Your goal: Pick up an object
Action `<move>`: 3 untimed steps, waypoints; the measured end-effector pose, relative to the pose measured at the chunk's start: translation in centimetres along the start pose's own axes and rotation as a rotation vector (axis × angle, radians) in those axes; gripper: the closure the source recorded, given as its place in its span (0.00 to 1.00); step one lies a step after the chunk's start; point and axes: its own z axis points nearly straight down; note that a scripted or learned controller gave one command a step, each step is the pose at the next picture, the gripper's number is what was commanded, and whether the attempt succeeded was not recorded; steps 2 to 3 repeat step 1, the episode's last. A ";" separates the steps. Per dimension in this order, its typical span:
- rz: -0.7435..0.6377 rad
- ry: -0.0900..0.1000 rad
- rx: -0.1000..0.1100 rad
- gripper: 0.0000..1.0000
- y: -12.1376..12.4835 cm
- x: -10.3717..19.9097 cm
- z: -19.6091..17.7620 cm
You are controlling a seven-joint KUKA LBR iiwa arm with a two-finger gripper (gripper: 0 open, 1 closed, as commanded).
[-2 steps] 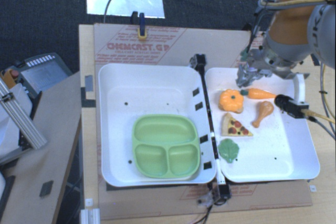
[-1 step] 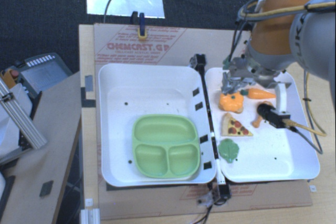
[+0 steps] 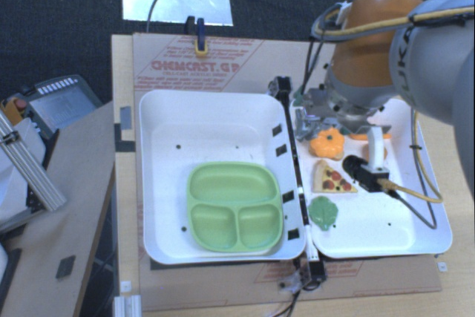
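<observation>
Claw (image 3: 306, 122) low in the right-hand bin (image 3: 386, 234), just beside the orange pumpkin (image 3: 328, 144), grip state unclear.

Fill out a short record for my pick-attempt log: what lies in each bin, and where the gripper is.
left bin: one green divided plate, flat, toward the front
right bin: orange pumpkin, pizza slice, green leafy piece, in a row from back to front
gripper: over the right bin's back left corner, just left of the pumpkin
grasp: cannot tell
</observation>
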 end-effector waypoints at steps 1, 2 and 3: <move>0.001 -0.001 0.001 1.00 -2.3 5.6 0.9; 0.001 -0.001 0.001 1.00 -2.3 5.6 0.9; 0.001 -0.001 0.001 1.00 -2.3 5.6 0.9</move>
